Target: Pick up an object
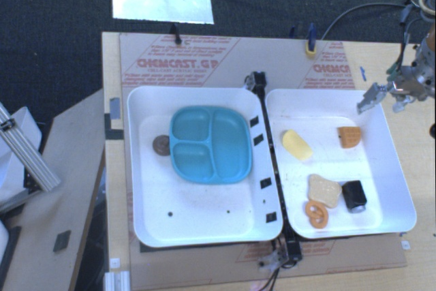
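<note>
Hovering at the upper right edge of the right bin [402, 167], the claw [381, 95] hangs above the bin's far corner, with nothing between its fingers; whether those fingers are spread or pressed together I cannot tell from this slant.

The nearest candidate is the orange wedge [349, 137], which lies just below and a little to the left of the claw, near the bin's upper right. A short drop toward the camera and slightly leftward would bring the claw over it. The yellow block [297, 145] sits further left, its long axis running diagonally from upper left to lower right. The tan piece [324, 190], the pretzel [316, 213] and the black cube [353, 195] cluster well apart from the claw at the bin's near side.

The blue divided plate [208, 145] rests in the left bin [146, 215].
</note>
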Controlling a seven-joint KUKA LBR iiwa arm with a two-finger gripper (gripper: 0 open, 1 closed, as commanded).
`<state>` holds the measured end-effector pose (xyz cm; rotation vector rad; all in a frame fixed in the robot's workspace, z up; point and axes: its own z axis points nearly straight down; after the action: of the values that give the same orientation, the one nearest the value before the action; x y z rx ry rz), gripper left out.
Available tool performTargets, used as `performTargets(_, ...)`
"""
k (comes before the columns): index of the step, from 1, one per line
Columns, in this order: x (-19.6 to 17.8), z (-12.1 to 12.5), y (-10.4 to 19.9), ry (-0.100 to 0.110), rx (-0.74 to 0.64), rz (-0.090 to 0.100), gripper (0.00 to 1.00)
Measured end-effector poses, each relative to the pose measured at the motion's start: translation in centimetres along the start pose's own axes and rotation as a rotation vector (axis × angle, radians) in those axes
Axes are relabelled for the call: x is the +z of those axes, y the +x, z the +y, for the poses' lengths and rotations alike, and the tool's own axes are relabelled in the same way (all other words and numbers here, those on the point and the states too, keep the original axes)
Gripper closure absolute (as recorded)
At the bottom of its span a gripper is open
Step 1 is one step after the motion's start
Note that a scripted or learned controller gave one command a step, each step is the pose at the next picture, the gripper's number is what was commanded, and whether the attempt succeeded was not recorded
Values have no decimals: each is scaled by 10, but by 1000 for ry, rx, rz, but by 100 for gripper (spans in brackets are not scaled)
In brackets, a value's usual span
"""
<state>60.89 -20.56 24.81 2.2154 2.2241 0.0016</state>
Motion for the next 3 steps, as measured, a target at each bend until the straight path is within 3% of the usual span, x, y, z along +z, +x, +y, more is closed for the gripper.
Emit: performTargets(3, 143, -16, 15, 4, 2, 1, 0)
